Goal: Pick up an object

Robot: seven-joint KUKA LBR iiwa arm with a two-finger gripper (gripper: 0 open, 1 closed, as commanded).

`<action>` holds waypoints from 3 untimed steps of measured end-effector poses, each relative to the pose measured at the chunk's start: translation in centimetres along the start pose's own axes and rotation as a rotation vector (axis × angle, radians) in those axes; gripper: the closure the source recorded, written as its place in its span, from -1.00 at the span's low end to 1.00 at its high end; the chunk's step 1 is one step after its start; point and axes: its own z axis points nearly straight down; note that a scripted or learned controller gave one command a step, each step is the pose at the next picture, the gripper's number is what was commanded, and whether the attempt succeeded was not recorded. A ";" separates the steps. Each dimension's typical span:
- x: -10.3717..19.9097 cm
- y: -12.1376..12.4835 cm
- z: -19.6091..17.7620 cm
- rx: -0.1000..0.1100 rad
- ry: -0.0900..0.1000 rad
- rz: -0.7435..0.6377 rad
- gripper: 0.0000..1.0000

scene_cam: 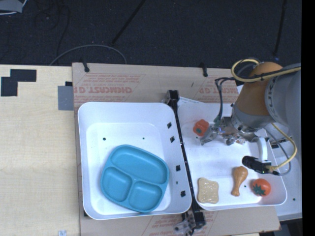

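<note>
In the right bin [224,200] lie a small orange-red toy fruit [200,127] near the back left, a slice of toast [208,190] at the front left, a brown drumstick [239,179] and a red tomato [260,187] at the front right. My gripper [210,136] hangs low over the bin's middle, just right of the orange-red fruit, its metal fingers pointing left toward it. The fruit sits beside the fingertips, not between them.
The left bin [93,127] holds a blue divided plate [134,177]. A black divider [178,146] separates the two bins. The grey arm with its orange band [261,90] covers the right bin's back right corner, with cables looping around it.
</note>
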 end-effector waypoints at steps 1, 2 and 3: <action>-0.1 0.1 -1.3 -0.003 0.000 0.002 1.00; 0.1 -0.1 -7.6 -0.009 -0.002 -0.001 1.00; 0.3 0.3 -13.9 -0.012 -0.002 -0.003 1.00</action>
